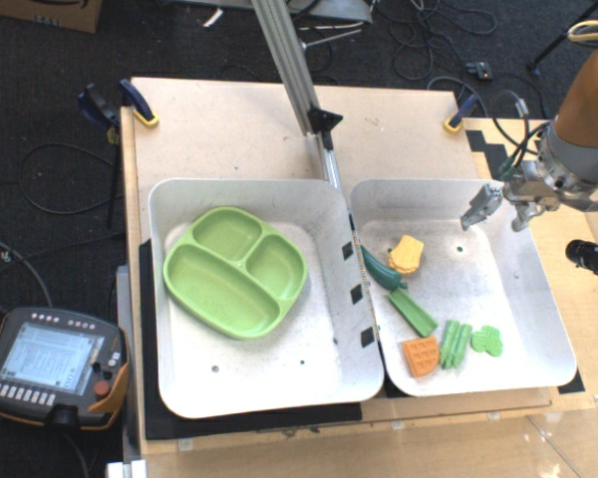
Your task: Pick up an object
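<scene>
The right bin [538, 297] holds several small toy foods: a yellow piece [407, 254], a dark green curved piece [379, 267], a long green piece [413, 312], an orange waffle-like piece [421, 356], green bean pods [454, 344] and a small green floret [488, 342]. My gripper [500, 210] hangs over the bin's upper right part, well right of the yellow piece. Its two fingers stand apart with nothing between them.
The left bin [179, 366] carries a green divided plate [236, 271]. A slanted metal pole [289, 53] runs down to the divider between the bins. A teach pendant [50, 366] lies off the bench at the lower left. Clamps [140, 103] grip the bench's far corners.
</scene>
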Controlling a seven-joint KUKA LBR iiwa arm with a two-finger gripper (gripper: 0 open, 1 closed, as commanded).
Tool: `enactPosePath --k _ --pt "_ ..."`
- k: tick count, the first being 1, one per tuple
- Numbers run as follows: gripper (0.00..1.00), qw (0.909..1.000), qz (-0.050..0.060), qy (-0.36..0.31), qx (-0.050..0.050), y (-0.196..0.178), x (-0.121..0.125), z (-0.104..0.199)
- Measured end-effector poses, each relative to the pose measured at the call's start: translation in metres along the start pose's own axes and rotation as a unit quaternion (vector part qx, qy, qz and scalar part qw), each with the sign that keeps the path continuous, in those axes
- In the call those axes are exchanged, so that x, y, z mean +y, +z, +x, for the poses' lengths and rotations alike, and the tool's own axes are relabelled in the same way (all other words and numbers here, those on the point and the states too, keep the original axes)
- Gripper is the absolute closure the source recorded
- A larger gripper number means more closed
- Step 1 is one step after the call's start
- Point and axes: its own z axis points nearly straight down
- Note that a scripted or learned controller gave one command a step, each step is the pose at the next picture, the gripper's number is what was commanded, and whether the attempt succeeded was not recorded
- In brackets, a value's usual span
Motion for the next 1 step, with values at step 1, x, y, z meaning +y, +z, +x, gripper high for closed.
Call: enactPosePath --k 1 --pt "0.00 1.0000 -0.002 0.001 -0.001 -0.0020 0.0099 -0.0103"
